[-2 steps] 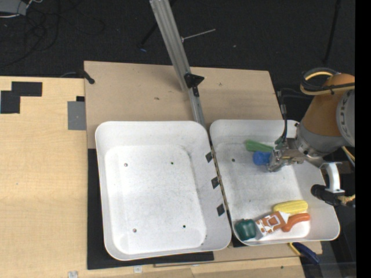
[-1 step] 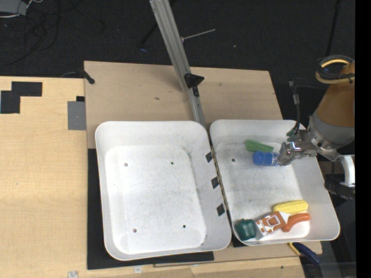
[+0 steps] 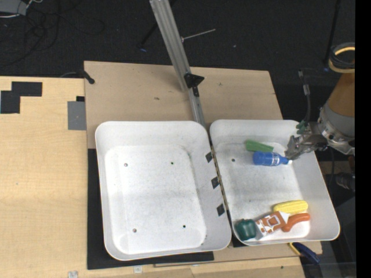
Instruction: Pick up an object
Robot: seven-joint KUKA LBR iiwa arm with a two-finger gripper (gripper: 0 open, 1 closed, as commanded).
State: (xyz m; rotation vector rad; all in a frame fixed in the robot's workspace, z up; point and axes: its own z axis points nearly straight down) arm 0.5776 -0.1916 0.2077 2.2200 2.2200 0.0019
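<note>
The right bin holds several small objects. A blue bottle-like piece lies near its far right side, with a green piece just behind it. At the near edge lie a yellow corn-like piece, an orange and white piece and a dark teal cup. My gripper hangs at the right end of the blue piece, close to its tip. I cannot tell if it touches the piece.
The left bin sits beside the right one, joined by black clips. A slanted aluminium rail stands behind the bins. The bench continues to the left in light wood.
</note>
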